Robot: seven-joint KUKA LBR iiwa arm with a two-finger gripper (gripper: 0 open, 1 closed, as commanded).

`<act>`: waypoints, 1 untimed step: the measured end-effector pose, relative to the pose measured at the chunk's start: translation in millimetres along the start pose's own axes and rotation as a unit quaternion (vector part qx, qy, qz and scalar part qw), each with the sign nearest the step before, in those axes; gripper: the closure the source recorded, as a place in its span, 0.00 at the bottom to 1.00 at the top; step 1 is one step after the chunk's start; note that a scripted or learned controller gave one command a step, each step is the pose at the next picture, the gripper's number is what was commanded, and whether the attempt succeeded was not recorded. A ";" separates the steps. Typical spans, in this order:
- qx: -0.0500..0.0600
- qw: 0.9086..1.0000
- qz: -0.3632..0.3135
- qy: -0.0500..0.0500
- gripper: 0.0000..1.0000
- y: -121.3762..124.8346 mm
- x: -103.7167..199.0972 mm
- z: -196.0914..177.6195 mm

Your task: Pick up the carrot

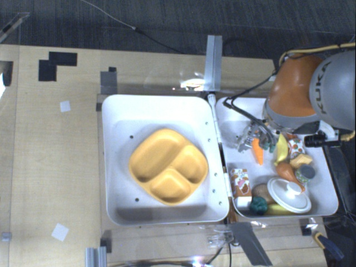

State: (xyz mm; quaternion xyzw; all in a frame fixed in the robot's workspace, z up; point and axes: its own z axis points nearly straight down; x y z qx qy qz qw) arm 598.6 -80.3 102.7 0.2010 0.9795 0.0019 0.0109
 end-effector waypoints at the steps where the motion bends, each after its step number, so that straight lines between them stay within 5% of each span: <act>1: 0.004 0.949 0.316 0.005 1.00 17.0 28.0 -84.8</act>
